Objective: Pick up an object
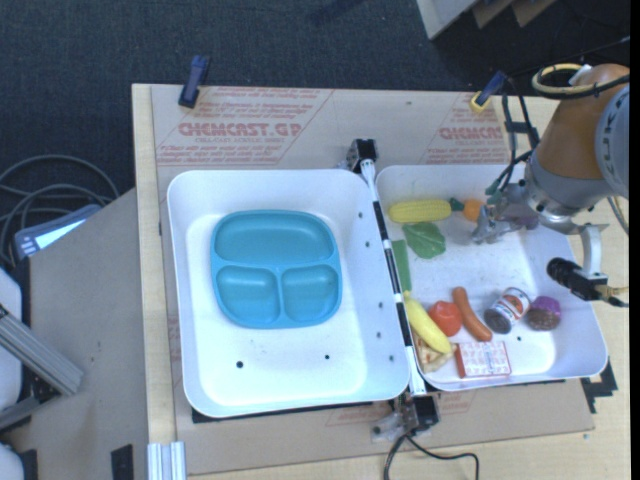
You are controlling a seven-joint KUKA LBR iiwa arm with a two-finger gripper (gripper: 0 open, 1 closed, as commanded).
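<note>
Beside end effector (489,226) | corn cob (420,210) | lying just left

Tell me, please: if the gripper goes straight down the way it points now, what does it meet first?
Probably bare floor of the right bin: the gripper points down just right of the carrot. Depth is unclear, so it might graze the carrot.

Left bin (190,268): blue divided plate (276,267). Right bin (570,353): corn cob (420,210) near far edge, pincer (487,230) beside it.
</note>
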